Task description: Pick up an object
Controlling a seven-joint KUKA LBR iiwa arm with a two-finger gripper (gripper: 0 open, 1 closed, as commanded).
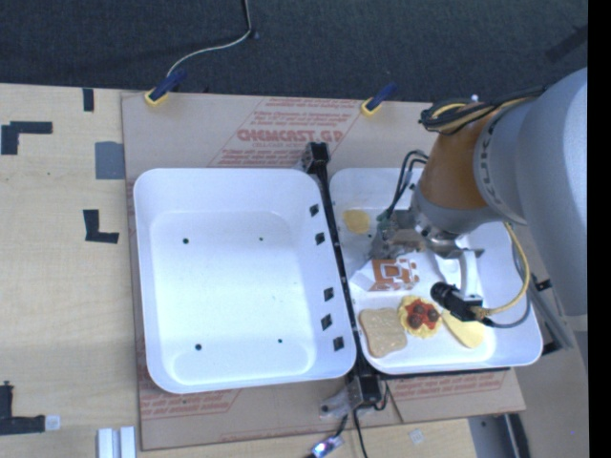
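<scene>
The right bin (516, 351) holds several small items. A white card with an orange pattern (394, 275) lies in its middle, and a pale yellow disc (356, 220) sits near the divider. Along the front are a tan toast slice (383, 331), a yellow piece with red blobs (420, 315) and a yellow wedge (464, 331). My gripper (393, 243) hangs low over the bin, just above the patterned card's far edge and right of the yellow disc. The grey wrist and orange band (453, 175) cover the bin's back right part.
The left bin (153, 256) stands beside the right one, split from it by a black-clipped divider (329, 256). Both rest on a cardboard sheet (277, 132) on the wooden bench. Black cables (458, 299) loop from the wrist over the right bin.
</scene>
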